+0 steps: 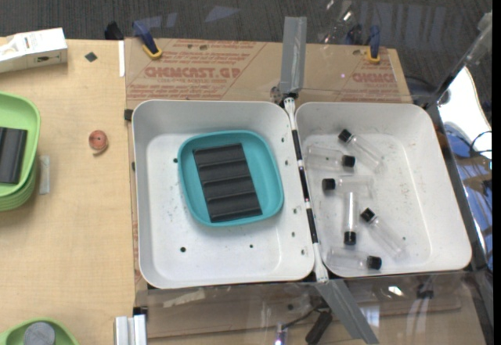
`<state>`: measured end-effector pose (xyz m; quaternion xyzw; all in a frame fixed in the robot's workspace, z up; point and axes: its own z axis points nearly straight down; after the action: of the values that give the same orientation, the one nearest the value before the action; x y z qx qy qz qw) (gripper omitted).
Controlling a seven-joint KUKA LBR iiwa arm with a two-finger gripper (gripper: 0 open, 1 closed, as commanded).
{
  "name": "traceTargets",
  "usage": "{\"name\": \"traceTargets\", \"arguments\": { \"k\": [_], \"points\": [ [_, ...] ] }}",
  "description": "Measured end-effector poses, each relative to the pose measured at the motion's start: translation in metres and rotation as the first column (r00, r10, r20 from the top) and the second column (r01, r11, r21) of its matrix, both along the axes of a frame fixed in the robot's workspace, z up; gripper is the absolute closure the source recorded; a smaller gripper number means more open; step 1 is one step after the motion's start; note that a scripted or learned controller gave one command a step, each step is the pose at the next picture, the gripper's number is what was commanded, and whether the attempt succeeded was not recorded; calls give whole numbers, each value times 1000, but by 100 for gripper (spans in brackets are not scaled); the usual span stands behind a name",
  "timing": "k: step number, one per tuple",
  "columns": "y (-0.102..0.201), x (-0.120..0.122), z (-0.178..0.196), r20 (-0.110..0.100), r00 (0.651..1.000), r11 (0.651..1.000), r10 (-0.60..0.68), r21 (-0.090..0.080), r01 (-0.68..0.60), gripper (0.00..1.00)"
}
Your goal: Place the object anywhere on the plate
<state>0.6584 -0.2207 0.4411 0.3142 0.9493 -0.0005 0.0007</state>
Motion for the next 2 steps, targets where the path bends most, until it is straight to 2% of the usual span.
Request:
{"name": "traceTargets", "arguments": {
  "k": [1, 2],
  "points": [
    [-2, -8, 0, -1, 995, 995, -97, 1, 97, 0],
    [-2, -4, 0, 2, 992, 992, -124, 0, 124, 0]
  ]
}}
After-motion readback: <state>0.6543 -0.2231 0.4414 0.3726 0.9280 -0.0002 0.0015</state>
